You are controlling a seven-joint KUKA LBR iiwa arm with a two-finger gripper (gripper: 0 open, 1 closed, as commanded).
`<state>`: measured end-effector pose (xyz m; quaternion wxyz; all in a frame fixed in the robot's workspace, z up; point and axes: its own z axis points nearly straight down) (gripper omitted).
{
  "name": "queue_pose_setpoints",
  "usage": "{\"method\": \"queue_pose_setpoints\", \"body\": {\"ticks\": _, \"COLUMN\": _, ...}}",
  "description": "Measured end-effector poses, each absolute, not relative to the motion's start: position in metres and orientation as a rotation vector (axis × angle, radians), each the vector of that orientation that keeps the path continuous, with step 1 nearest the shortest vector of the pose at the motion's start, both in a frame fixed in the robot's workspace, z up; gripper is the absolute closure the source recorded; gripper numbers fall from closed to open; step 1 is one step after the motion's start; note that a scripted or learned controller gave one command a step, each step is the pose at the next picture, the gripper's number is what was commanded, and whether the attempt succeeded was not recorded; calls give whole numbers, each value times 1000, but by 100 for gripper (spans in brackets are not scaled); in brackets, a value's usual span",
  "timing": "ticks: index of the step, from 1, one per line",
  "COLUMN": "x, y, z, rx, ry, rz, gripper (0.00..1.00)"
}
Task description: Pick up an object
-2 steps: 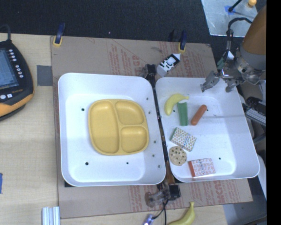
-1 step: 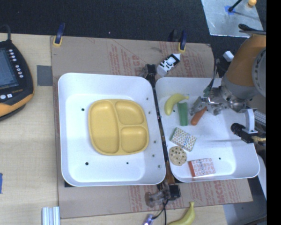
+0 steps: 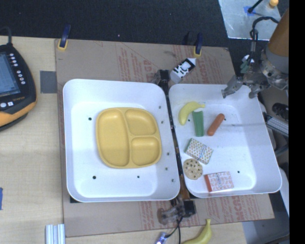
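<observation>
The right bin (image 3: 254, 151) holds a yellow banana (image 3: 189, 111), a green block (image 3: 198, 123), an orange sausage-shaped piece (image 3: 216, 124), a patterned packet (image 3: 199, 150), a round cookie (image 3: 192, 169) and a red and white packet (image 3: 219, 181). A yellow divided plate (image 3: 128, 136) lies in the left bin (image 3: 76, 136). My gripper (image 3: 242, 90) hangs over the right bin's far right corner, open, with nothing between its fingers. It is well to the right of the banana and apart from every object.
A control pendant (image 3: 5, 88) lies on the bench at far left. A black and white item (image 3: 183, 68) sits behind the bins, and another banana (image 3: 201, 234) lies at the front edge. Blue clamps (image 3: 64, 37) hold the board.
</observation>
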<state>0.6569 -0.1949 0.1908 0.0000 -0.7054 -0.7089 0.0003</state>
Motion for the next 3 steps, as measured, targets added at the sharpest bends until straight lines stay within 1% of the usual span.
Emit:
{"method": "queue_pose_setpoints", "body": {"ticks": 1, "x": 623, "y": -147, "z": 96, "rx": -2213, "ry": -2225, "rz": 6, "gripper": 0}}
{"method": "queue_pose_setpoints", "body": {"ticks": 2, "x": 657, "y": -181, "z": 145, "rx": -2217, "ry": -2224, "rz": 2, "gripper": 0}}
{"method": "queue_pose_setpoints", "body": {"ticks": 3, "x": 629, "y": -161, "z": 92, "rx": -2215, "ry": -2224, "rz": 6, "gripper": 0}}
